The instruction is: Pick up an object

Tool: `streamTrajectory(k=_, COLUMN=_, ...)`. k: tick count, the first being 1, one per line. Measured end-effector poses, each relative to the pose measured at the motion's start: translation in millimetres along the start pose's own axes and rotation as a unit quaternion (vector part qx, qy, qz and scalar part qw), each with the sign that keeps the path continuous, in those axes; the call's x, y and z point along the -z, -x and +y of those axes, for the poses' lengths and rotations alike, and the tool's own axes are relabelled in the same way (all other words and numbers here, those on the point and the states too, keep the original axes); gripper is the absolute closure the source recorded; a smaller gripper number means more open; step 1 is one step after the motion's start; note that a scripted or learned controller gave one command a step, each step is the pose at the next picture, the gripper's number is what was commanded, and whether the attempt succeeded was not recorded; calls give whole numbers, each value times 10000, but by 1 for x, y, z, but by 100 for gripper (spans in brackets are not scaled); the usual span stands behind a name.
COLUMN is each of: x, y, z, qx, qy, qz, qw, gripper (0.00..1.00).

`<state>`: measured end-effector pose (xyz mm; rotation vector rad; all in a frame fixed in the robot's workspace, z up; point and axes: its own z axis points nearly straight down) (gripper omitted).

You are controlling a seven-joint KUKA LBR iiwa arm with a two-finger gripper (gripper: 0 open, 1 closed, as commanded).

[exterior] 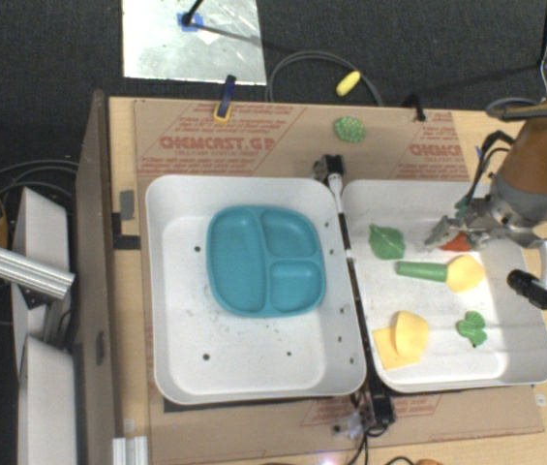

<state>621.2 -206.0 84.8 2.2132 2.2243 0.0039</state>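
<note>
Gripper (454, 232) low in right bin (530, 361), over an orange-red piece (458, 244); finger spread unreadable. Divided blue plate (265, 261) in left bin (171, 289).

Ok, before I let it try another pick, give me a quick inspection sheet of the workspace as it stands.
Surface: bench of brown board bearing two shallow white bins, left bin and right bin.
Job's things: in the right bin, a green leaf-shaped piece, a green-stemmed yellow piece, a yellow wedge, a small green floret and an orange piece at the tool.
Clutter: blue divided plate in the left bin; green knobbly ball and yellow piece beyond the bins.
Grippers: tool low over the right bin's far side, by the orange piece.
Cables: black cable looping behind the bench.
Surroundings: silvery sheet on dark floor.
</note>
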Motion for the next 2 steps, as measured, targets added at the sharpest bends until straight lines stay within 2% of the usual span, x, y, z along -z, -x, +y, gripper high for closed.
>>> streamTrajectory(k=1, x=1, y=-8, z=17, qx=5, qy=2, qz=3, qw=10000, gripper=0)
streamTrajectory(k=2, x=13, y=-8, z=18, qx=13, qy=25, qz=-2, qw=10000, gripper=100)
